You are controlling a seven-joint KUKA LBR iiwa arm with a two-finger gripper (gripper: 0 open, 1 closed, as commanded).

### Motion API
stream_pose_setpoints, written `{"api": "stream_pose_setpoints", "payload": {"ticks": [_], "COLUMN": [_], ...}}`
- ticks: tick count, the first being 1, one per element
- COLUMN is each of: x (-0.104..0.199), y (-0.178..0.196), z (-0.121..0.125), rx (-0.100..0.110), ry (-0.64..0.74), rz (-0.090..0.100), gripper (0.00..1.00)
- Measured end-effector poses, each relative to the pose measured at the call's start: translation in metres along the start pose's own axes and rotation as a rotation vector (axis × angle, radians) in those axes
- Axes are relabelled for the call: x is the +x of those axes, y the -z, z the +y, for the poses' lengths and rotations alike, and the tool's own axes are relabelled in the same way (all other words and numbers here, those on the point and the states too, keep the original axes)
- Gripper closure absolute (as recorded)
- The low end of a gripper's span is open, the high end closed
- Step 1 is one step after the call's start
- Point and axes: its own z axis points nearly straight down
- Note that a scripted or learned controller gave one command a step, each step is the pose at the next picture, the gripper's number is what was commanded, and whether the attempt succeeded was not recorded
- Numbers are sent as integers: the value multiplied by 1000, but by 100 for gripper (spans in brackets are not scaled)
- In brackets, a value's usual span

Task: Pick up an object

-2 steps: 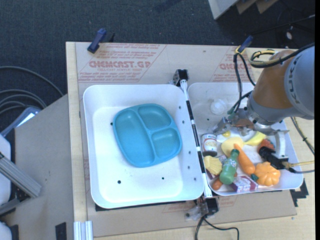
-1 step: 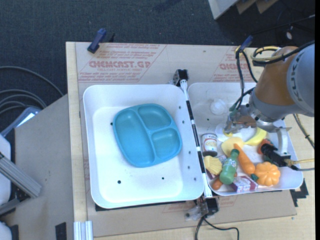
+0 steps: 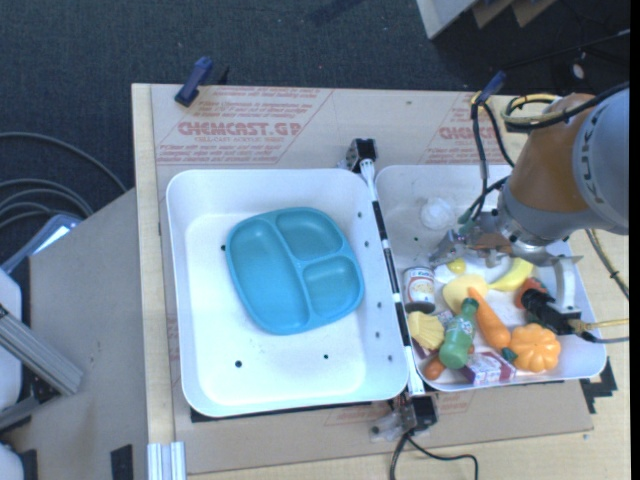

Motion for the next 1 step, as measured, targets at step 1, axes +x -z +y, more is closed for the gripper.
{"api": "stream_pose_setpoints", "payload": {"ticks": [1], "x": [20], "y": [-11], "z": [62], "rx": [2], "ry": [2], "rz": [1], "gripper": [0]}}
